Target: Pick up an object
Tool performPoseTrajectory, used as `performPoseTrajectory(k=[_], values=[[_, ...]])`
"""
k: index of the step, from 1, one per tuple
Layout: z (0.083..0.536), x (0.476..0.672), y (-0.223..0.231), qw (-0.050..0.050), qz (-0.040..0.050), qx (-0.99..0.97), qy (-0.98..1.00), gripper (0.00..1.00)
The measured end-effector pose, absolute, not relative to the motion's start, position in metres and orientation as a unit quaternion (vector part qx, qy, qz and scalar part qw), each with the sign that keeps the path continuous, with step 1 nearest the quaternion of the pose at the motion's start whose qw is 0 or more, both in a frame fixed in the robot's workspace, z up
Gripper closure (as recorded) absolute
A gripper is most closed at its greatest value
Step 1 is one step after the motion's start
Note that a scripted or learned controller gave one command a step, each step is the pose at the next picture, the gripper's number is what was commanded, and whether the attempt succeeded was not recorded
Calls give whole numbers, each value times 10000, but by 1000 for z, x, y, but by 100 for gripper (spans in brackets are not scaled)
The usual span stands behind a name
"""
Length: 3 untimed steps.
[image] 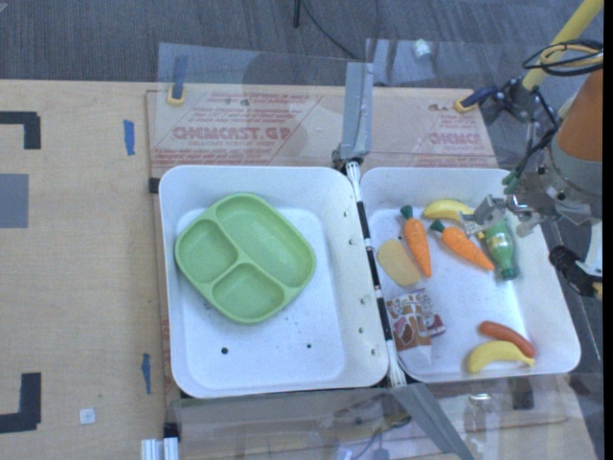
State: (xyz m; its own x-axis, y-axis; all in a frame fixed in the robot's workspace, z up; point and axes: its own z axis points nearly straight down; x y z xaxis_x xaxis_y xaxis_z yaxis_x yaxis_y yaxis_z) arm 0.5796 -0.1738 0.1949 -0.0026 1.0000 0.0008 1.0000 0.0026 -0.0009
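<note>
I've got two white bins side by side: the left bin [330, 348] carries a green divided plate [245, 256], and the right bin [560, 338] holds the small stuff. My gripper [501, 213] hangs over the right bin's far corner, fingers apart with nothing between them. It's straddling the green bottle [501, 249] beside a carrot [465, 245], so I'd centre on the bottle and keep clear of the carrot before squeezing.
</note>
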Motion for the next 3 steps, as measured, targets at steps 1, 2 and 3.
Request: performPoseTrajectory(k=[1,2,3], values=[[88,586,-117,-42,-26,-7031,-7111,0],[100,587,-121,-63,-25,-7051,-7091,100],[261,635,-82,-10,0,-7383,-6745,100]])
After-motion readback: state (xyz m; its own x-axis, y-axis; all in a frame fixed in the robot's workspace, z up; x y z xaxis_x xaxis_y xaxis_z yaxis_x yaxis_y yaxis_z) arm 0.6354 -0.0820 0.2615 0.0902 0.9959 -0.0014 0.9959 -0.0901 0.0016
